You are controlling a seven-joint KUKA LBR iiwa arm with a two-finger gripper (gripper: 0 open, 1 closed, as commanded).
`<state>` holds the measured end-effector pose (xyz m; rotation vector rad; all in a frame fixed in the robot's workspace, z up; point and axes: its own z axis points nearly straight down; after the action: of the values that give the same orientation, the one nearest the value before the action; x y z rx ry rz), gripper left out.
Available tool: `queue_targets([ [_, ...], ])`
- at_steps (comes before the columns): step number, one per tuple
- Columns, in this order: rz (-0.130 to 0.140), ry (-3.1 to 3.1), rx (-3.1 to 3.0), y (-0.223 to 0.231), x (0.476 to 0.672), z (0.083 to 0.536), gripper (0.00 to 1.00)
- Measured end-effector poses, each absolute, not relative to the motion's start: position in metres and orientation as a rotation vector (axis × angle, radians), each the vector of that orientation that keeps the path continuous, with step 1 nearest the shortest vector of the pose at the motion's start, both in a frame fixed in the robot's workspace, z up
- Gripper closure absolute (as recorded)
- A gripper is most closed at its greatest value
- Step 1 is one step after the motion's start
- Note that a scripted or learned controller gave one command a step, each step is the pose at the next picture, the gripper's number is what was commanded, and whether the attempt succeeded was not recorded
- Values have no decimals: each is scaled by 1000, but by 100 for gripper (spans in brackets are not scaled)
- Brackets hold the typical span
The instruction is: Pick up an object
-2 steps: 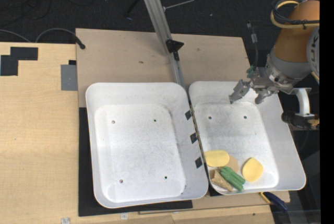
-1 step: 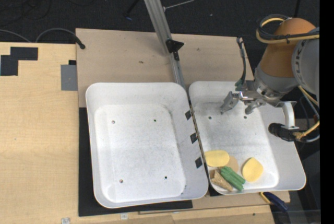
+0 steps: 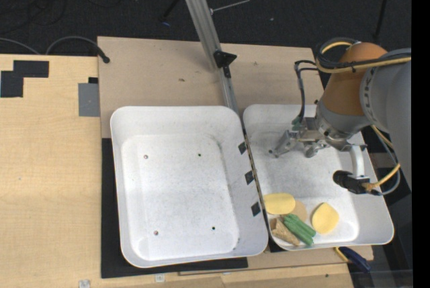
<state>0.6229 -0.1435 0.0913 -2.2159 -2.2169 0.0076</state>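
— Objects for picking sit bunched at the near end of the right bin point(image 3: 376, 229): a yellow oval piece point(image 3: 279, 203), a yellow round piece point(image 3: 325, 218), a green pod point(image 3: 299, 229) and a tan scrap point(image 3: 285, 233).

— Where's your pincer?

— My pincer point(image 3: 290, 144) hangs over that bin's far half, well apart from the bunch, tips toward the left bin point(image 3: 134, 125). Nothing is between them; spread or closed, I cannot tell.

— Why there?

— I judge it keeps me above bare floor before choosing.
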Motion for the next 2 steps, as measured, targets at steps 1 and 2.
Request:
queue_targets([
  [1, 4, -2216, -2222, -145, 624, 105, 100],
  [2, -2, -2223, -2224, -150, 633, 154, 100],
])
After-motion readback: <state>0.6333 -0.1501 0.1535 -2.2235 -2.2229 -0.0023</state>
